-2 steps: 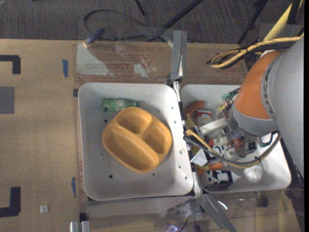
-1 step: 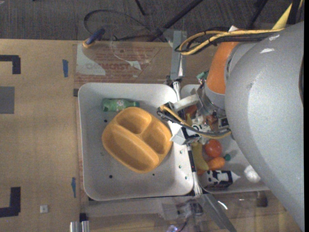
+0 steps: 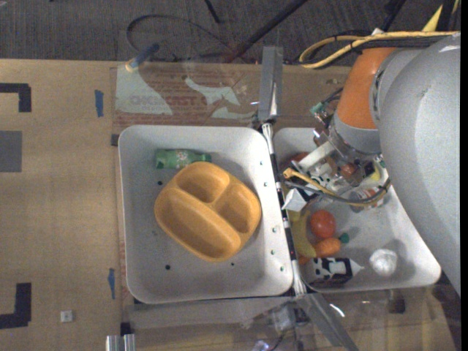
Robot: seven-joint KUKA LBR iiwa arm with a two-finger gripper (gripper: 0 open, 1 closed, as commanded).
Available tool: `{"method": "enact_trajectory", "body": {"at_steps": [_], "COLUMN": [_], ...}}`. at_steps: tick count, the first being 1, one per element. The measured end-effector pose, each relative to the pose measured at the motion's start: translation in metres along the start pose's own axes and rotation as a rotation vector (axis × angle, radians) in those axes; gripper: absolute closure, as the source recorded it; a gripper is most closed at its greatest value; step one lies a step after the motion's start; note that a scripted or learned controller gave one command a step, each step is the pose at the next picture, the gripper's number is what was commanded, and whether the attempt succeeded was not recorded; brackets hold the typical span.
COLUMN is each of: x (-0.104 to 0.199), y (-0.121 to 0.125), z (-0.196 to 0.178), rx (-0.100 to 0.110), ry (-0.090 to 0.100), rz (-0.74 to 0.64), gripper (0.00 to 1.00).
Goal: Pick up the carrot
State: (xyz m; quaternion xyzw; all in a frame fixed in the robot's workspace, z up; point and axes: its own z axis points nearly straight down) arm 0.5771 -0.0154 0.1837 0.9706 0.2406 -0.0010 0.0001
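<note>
Well, from the one camera above the tabletop, the arm's wrist fills the upper half of the right bin [image 3: 409, 269], and the jaws [image 3: 344, 178] are buried under cabling and the orange band; I cannot tell how they stand. Nothing shows as held.

Just below the jaws, toward the near rim, lies the carrot [image 3: 328, 246], a short orange piece with a green tip. It is hemmed in: a red tomato [image 3: 322, 224] touches it on the side nearer the jaws, a yellow banana [image 3: 300, 234] runs just beside it toward the bin divider, and a black-and-white cow toy [image 3: 330, 268] sits against it on the far side. A clear, crumpled thing [image 3: 382, 260] lies apart, toward the arm's side.

My worry is the crowding. Coming down here, the jaws could easily close on the tomato instead, being rounder and nearer, or straddle both and lift neither. A nudge could roll the carrot under the banana. The loose yellow cable [image 3: 322, 189] hanging off the wrist might also drag across the pile.

Well away, the left bin [image 3: 139, 269] keeps an orange divided plate [image 3: 208, 209] and a green bottle [image 3: 180, 158].
</note>
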Motion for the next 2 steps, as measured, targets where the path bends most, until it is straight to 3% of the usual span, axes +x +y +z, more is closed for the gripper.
{"method": "enact_trajectory", "body": {"at_steps": [1, 2], "x": [-0.0714, -0.0712], "y": [-0.0548, -0.0548], "z": [-0.0198, -0.0288], "rx": [0.004, 0.005], "ry": [-0.003, -0.005], "rz": [0.194, 0.193], "gripper": [1.0, 1.0]}}
